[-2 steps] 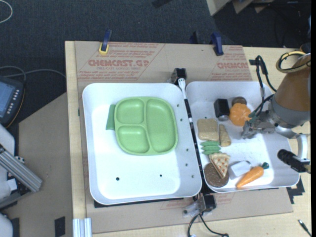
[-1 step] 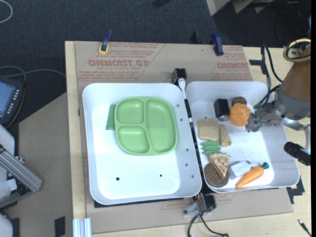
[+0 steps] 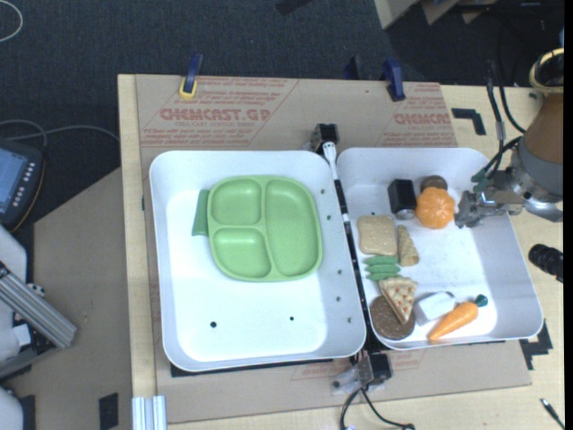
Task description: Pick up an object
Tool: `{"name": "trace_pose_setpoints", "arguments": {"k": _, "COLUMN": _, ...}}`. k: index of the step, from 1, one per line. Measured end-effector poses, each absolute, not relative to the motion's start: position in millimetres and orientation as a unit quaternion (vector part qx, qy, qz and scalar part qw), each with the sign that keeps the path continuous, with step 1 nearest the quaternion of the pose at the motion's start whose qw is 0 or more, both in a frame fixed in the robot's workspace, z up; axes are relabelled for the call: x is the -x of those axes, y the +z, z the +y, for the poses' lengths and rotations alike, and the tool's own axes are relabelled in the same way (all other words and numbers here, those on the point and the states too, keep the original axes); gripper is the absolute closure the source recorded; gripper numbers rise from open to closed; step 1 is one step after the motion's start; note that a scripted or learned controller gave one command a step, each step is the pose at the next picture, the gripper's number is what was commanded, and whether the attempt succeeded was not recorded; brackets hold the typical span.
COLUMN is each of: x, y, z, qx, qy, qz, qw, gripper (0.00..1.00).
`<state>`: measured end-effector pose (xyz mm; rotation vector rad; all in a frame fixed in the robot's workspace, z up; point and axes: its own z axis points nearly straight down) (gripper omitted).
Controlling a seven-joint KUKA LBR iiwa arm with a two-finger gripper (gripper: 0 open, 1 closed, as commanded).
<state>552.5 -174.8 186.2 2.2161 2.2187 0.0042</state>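
Two white bins are being shown side by side on the bench: the left bin (image 3: pixel 179 267) is carrying one green divided tray (image 3: pixel 265 227), and the right bin (image 3: pixel 501 267) is carrying the small food items. Nothing is being lifted yet, so the pick is being judged as hardly begun; approach, closing and raising are all being left to do. The gripper (image 3: pixel 474 206) is being held low over the right bin's far right side, just beside the orange (image 3: pixel 435 209), with nothing seen between its fingers; whether they are apart or together cannot be told. Counted in that bin: one orange, one carrot (image 3: pixel 455 320), one bread slice (image 3: pixel 377 235), one waffle wedge (image 3: pixel 398 296), one brown cookie (image 3: pixel 388 319), one black block (image 3: pixel 402 195), one green pod (image 3: pixel 380 266), and possibly a few pieces too small to be named.
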Motion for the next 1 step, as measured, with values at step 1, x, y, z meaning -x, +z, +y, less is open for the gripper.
{"name": "trace_pose_setpoints", "arguments": {"k": 1, "x": -553.7, "y": 227.6, "z": -175.0, "qx": -0.707, "qy": 0.0013, "qz": 0.708, "qw": 0.003, "gripper": 1.00}}
